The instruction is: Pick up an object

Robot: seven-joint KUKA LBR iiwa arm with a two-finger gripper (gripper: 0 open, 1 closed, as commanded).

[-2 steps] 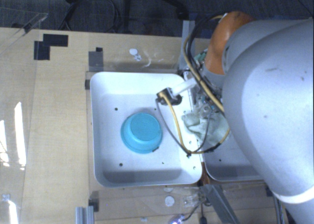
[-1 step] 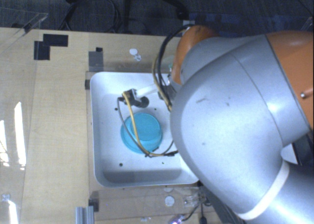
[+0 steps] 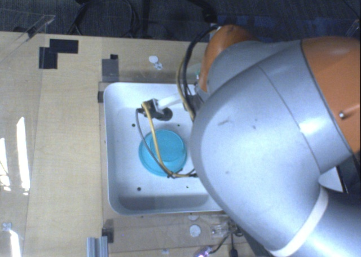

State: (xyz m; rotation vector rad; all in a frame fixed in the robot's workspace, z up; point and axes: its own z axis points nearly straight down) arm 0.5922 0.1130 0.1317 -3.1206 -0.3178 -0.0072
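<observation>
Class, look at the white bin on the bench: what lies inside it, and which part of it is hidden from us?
Inside the white bin lies a round blue object, with a yellowish cable arching over it. The arm covers the bin's right part, so anything there cannot be seen.

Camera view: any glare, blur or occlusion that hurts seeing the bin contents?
Camera view: bright glare streaks on the light wooden bench at left; the large grey arm, close to the lens and soft, blocks the right side; the shallow white bin is evenly lit, and the round blue dish in it reads clearly, with slightly soft edges.
</observation>
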